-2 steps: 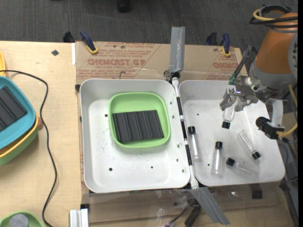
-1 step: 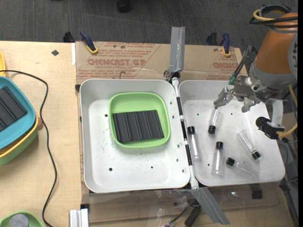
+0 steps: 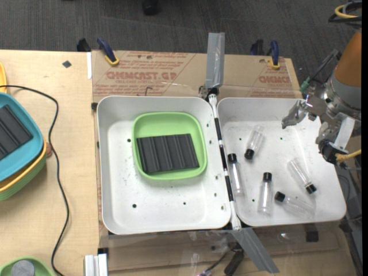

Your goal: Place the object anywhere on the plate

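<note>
A green square plate [image 3: 197,132] lies in the left bin [image 3: 115,171], with a dark ridged pad [image 3: 169,153] on it. In the right bin [image 3: 276,109] lie several clear vials with black caps: one [image 3: 253,141] near the middle, one [image 3: 233,170] along the left wall, one [image 3: 265,191] lower down, and two [image 3: 301,175] [image 3: 291,203] at the lower right. My gripper [image 3: 310,126] hangs over the right bin's upper right corner, above the floor and to the right of the vials. It is open with nothing between its fingers.
The two bins meet at a central ridge [image 3: 221,154]. Cardboard [image 3: 149,71] with clamps lies behind the bins. Stacked teal and green trays [image 3: 20,148] and a black cable [image 3: 57,171] are on the wooden bench at the left.
</note>
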Robot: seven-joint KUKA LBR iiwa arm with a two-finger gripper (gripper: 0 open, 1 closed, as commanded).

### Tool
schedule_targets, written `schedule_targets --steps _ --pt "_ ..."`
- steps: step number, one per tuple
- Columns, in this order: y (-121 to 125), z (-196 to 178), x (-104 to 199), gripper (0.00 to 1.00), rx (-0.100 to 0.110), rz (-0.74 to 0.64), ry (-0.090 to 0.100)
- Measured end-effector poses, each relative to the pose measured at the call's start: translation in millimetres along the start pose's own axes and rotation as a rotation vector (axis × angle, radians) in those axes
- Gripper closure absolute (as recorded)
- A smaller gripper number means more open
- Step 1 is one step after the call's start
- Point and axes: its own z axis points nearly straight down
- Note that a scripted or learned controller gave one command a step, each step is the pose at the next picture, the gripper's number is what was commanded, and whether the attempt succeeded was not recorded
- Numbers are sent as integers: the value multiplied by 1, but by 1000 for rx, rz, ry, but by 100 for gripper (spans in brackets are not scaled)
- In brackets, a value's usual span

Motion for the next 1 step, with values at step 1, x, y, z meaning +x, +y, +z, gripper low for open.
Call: schedule_targets --steps 1 --pt "-21 -28 -23 0 0 99 0"
